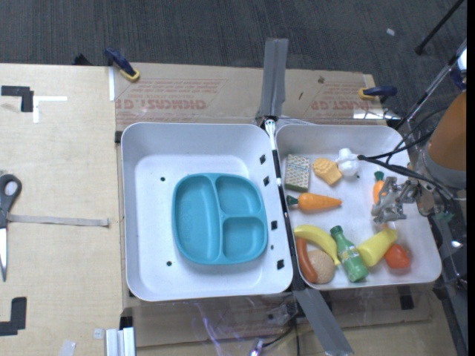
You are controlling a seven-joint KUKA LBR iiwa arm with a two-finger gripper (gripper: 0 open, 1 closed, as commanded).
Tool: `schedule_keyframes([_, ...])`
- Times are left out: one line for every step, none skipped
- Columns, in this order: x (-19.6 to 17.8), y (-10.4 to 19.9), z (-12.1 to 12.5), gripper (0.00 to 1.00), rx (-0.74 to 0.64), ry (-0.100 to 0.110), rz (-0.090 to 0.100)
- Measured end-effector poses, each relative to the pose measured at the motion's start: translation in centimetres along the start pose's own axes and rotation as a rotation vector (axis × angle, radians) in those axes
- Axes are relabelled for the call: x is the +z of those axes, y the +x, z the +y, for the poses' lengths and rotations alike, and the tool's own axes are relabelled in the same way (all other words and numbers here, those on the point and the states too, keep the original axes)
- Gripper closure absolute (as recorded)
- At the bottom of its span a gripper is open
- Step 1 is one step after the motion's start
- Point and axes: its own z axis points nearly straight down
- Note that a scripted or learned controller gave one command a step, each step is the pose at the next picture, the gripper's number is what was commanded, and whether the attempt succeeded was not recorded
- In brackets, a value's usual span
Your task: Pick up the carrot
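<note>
Your orange tapered carrot with a green stem end (318, 202) lies on its side in the right white bin (423, 279), near the divider. Just beside it sit a checkered sponge block (297, 172) and a yellow cracker piece (326, 170) above, a yellow banana (318, 240) below. Expect trouble there: a slightly off descent could nudge the banana or roll the carrot away. The metal two-finger gripper (387, 205) hangs over the bin's right side, well apart from the carrot, clutching nothing; whether it's spread or closed, I cannot tell.

Open bin floor right of the carrot (318, 202); checkered block (297, 172) and banana (318, 240) close beside it.
</note>
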Motion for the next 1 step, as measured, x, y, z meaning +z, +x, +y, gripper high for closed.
schedule_keyframes([-7.73,-2.81,5.74,1.00,0.210,-0.002,0.006])
